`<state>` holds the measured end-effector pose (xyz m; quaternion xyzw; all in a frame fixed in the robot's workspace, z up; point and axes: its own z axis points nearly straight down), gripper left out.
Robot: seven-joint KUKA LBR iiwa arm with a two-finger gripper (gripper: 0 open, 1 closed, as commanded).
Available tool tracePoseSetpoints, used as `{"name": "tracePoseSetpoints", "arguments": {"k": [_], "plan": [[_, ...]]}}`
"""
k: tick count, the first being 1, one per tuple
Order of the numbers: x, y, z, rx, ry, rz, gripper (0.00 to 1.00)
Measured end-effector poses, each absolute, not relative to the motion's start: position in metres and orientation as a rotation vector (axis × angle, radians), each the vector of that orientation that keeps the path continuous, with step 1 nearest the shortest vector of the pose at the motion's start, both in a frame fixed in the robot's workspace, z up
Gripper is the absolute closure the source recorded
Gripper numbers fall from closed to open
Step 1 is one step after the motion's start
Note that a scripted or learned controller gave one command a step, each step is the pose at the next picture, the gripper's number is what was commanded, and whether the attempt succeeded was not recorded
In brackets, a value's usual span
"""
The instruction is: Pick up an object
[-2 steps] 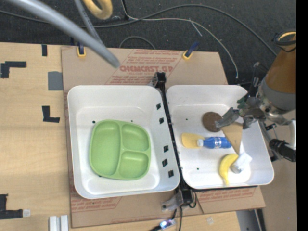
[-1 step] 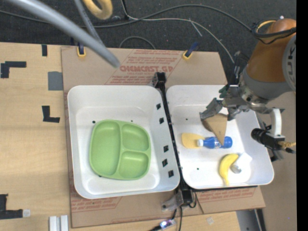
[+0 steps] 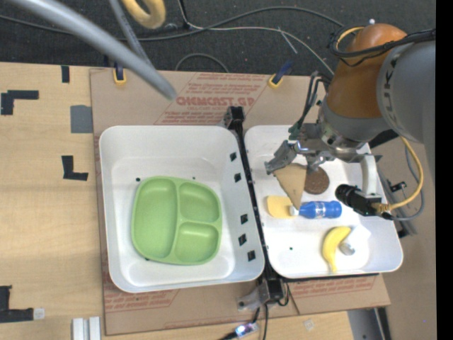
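Five candidates: I count a tan wedge (image 3: 290, 184), a brown disc (image 3: 316, 183), a yellow block (image 3: 279, 207), a blue bottle (image 3: 320, 210) and a banana (image 3: 333, 246), all lying in the right-hand white bin (image 3: 297, 253).
Task progress: nothing is lifted. Each of those things rests on the bin floor, so by my reading the pick is not yet made and the whole grasp-and-raise is left to do.
Gripper position: the gripper (image 3: 294, 164) hangs over the upper middle of that bin, above the top corner of the tan wedge, with the brown disc just beside it toward the right of the frame.
Fingers: the fingers (image 3: 282, 159) are spread apart, fairly wide I'd say. One grey finger slants out toward the left of the frame, its tip just off the wedge's upper left edge. The other is harder for me to pick out against the wrist hardware; it seems to lie over the wedge's tip near the disc, but I won't swear to it.
Grip: I see nothing between the fingers. Whether a tip touches the wedge I cannot tell from this slant.
Likely target: the tan wedge, judging from where the gripper hangs.
Other bin: the left-hand white bin (image 3: 120, 161) holds a green divided plate (image 3: 177, 220), well apart from the gripper.
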<state>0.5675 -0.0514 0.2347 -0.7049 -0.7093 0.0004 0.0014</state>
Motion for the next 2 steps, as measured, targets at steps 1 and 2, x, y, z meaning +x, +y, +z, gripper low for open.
{"name": "tracePoseSetpoints", "arguments": {"k": [1, 2], "plan": [[0.597, -0.003, 0.225, -2.213, -2.227, 0.001, 1.00], [0.625, 0.044, 0.229, -2.214, -2.228, -0.002, 1.00]]}}
